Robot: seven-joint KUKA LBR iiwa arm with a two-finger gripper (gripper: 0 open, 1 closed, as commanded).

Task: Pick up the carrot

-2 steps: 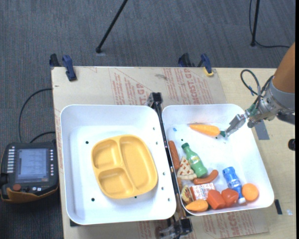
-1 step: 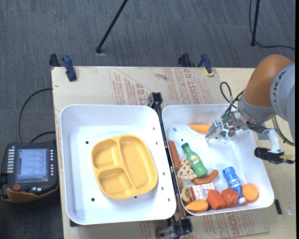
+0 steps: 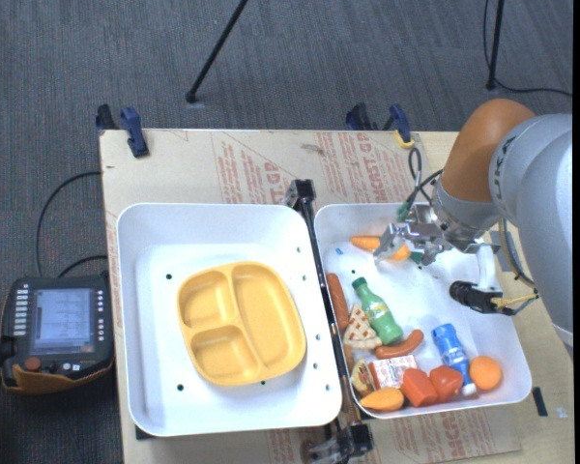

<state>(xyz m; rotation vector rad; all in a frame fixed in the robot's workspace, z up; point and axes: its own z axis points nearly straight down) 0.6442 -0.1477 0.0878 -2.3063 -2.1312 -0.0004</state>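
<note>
end effector over carrot

We count two white bins, one yellow plate, one green bottle, one blue bottle, two hot dogs, one pizza slice, and one orange ball.
</note>
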